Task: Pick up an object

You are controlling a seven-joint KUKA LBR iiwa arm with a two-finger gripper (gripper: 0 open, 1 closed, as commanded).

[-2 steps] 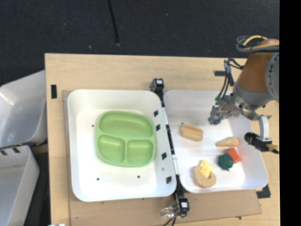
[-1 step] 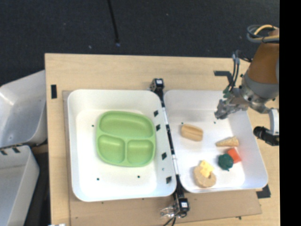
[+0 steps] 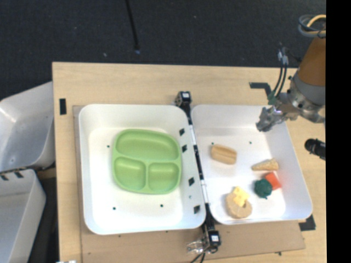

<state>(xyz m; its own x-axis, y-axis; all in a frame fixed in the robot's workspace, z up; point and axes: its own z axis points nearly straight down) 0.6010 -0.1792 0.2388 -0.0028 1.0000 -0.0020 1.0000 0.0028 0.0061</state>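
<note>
Two shallow white bins sit side by side on the wooden bench. Left bin carries a light green divided tray with three compartments, lying flat near the bin's middle. Right bin carries the small pieces: a tan bread-roll-shaped piece near the bin's centre, a pale wedge towards the right wall, and just below it a dark green lumpy piece touching an orange piece on its right. Near the front wall lies a round tan disc with a yellow lump on top.

The arm comes in from the right, its orange band above a grey wrist, and the gripper hangs over the rear right corner of the right bin, well apart from all of the pieces. Nothing is seen between its tips. Whether they stand apart or together I cannot tell at this size and angle.
</note>
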